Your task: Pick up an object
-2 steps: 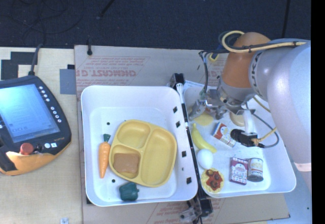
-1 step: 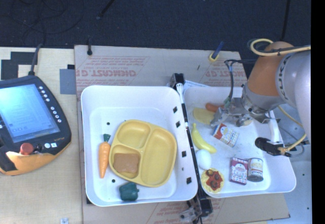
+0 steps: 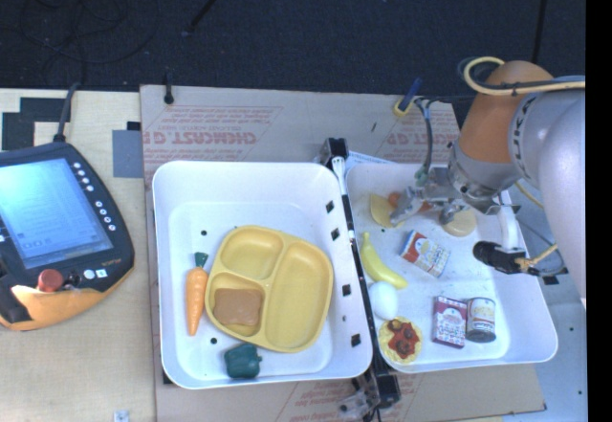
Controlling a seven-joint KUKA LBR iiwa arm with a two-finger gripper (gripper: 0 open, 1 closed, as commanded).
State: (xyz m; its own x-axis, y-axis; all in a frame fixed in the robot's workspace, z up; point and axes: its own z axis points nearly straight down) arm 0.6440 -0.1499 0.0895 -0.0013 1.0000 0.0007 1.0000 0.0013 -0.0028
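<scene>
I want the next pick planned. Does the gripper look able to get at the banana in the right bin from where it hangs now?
Probably yes. The gripper hangs over the right bin, and the banana lies just below-left of it, uncovered. The bin's left wall and the egg sit close beside it, which may crowd the fingers.

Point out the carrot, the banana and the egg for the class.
carrot (image 3: 195,300): camera view, middle of its orange body, left bin.
banana (image 3: 381,266): camera view, middle of its curve, right bin.
egg (image 3: 383,299): camera view, centre of its white shell, right bin.
</scene>
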